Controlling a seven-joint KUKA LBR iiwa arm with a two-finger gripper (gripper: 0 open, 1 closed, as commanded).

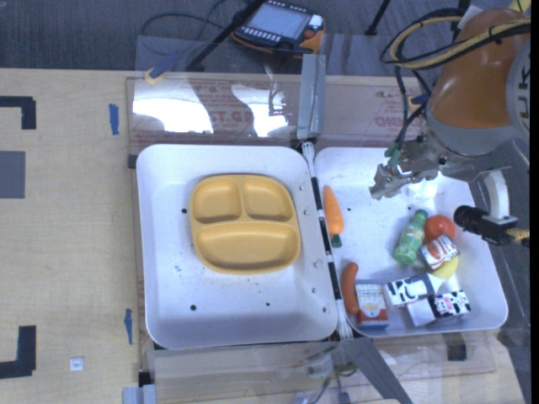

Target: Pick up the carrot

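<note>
The claw (389,181) hangs over the back half of the right bin (362,162), near the middle of its far edge, at the end of the grey wrist under the big orange band. From where I stand its fingers are a small grey tangle seen from above, and I cannot tell whether they are spread or pressed together; nothing shows between them.

The carrot (333,212) lies well apart from it, tight against the bin's left wall, about halfway down that edge, orange body running roughly along the wall with the green stub at the near end. It looks like a toy, so I would judge it light, stiff and rather smooth, a tapered thing that could squirt out of a pinch near the tip. The thick middle seems the best place to take hold, fingers closing across its width, though the wall right beside it leaves little room for the finger on that side.

Further along the same wall, toward the front left corner, sits a red sausage-like piece (349,284) beside a small carton (371,303). Toward the right edge there is a green bottle (410,238), a red and yellow cluster (440,244) and black-and-white cartons (425,297) near the front. The left bin (160,242) carries a yellow divided plate (244,223)
</note>
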